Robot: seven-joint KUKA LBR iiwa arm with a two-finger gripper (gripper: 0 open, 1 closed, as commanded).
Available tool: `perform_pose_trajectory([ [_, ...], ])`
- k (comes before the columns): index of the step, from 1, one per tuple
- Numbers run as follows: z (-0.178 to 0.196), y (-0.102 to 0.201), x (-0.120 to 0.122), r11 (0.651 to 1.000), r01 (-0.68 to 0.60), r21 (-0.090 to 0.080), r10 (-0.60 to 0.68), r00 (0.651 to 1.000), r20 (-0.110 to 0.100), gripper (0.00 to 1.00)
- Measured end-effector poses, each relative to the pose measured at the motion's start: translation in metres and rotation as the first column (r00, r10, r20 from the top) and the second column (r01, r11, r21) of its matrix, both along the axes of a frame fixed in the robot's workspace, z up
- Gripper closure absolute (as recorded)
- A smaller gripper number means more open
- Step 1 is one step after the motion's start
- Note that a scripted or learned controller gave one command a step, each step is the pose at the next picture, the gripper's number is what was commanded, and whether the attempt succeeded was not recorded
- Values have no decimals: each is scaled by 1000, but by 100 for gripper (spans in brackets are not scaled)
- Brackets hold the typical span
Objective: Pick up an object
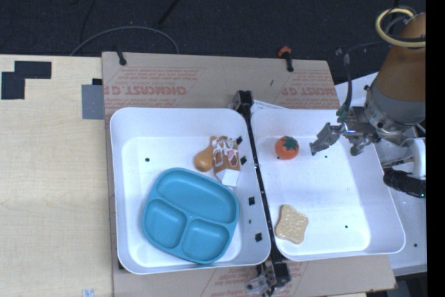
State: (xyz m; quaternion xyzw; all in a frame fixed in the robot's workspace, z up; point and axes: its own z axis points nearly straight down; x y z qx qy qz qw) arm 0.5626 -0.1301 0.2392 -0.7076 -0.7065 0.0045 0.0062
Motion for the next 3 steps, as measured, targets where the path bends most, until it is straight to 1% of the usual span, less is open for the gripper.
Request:
perform_pose_trajectory([
  [1,7,0,2,1000,-2,-2,2,1000,12,0],
  [2,-58,3,0,1000,-2,0,2,1000,5,0],
  [3,-120,8,5,1000,-1,0,1,1000,7,0],
])
